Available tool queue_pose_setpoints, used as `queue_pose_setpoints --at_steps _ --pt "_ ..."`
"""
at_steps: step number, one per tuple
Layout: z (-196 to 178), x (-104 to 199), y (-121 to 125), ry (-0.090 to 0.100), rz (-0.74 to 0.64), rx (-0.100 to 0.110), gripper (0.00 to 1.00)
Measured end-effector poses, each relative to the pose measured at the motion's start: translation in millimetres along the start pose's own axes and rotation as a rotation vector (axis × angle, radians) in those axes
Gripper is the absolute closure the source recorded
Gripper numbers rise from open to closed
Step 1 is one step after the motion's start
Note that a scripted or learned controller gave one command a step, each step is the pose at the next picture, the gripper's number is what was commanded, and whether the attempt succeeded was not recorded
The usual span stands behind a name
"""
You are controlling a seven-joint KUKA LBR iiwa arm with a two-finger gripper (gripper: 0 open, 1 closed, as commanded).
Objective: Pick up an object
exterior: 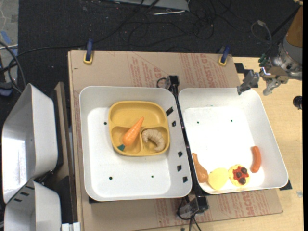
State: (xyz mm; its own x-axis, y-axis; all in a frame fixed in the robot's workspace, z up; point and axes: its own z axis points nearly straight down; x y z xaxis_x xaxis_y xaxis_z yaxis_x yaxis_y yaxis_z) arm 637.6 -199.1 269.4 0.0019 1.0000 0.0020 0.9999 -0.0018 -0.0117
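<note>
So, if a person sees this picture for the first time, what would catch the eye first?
Probably the yellow divided plate in the left bin, with a toy carrot and a pale shrimp in it. Next, the bright toy foods along the near edge of the right bin, such as the red sausage. The gripper hangs over that bin's far right corner.

Dark floor (43,18) strewn with cables (144,30); brown board (144,66) clamped on bench.

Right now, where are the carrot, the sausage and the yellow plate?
carrot (133,131): camera view, middle of its orange body, lying across the plate's divider.
sausage (255,159): camera view, middle of its length, in the right bin.
yellow plate (126,110): camera view, bare floor of its upper compartment, in the left bin.
</note>
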Motion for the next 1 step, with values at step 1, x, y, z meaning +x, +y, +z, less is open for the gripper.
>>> queue_pose_setpoints --at_steps 1 --pt "-8.0 0.8 2.1 -0.003 -0.003 -0.012 0.0"
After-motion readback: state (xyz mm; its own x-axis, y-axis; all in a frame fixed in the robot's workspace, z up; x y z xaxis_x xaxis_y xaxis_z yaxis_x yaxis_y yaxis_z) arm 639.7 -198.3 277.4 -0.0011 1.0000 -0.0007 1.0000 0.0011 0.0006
